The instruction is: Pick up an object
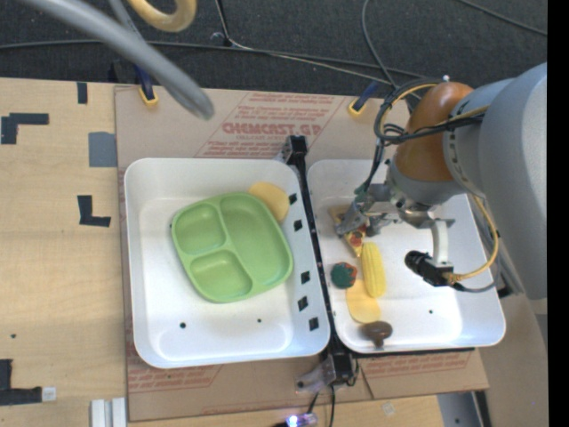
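In the right bin (462, 323) my gripper (356, 225) is down at the left part, near the divider. Its fingertips sit over a small red and orange item (355, 238) that I cannot identify. Just below lies a yellow corn cob (372, 269), with a dark green round piece (343, 276) to its left. A flat yellow piece (362, 308) and a brown mushroom-like piece (378, 332) lie nearer the front. Whether anything is between the fingers is hidden.
The left bin (151, 327) holds a green divided plate (233, 245) and a yellow piece (270, 199) at the plate's upper right. A black divider (304, 238) separates the bins. Cables (471, 274) hang from the wrist over the right bin.
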